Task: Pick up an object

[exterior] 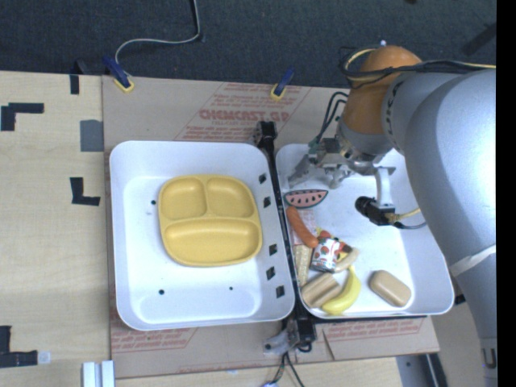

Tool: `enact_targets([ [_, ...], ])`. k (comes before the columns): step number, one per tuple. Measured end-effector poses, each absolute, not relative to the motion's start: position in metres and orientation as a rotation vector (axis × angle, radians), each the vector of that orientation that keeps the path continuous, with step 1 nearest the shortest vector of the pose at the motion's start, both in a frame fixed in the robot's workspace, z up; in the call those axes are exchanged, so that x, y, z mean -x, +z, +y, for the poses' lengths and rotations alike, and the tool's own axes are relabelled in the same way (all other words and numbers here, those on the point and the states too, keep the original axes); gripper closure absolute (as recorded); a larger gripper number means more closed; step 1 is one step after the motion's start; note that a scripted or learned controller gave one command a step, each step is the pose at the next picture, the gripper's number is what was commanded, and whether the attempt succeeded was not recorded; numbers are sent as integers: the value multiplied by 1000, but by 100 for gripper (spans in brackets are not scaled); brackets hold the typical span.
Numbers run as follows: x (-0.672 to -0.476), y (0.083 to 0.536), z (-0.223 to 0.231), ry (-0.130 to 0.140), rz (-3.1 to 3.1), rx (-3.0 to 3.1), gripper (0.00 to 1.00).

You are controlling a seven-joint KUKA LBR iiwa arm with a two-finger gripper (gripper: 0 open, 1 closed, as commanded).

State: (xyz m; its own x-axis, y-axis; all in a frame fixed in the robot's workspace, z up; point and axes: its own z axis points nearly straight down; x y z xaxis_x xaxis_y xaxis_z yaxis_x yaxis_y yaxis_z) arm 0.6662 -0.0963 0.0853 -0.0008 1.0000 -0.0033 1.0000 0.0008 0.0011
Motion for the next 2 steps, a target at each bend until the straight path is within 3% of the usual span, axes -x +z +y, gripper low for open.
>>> enact_targets([
  [1,-666,95,-96,-3,2221,-2218,100],
  [2,-666,95,-96,-2,2221,-2217,0],
])
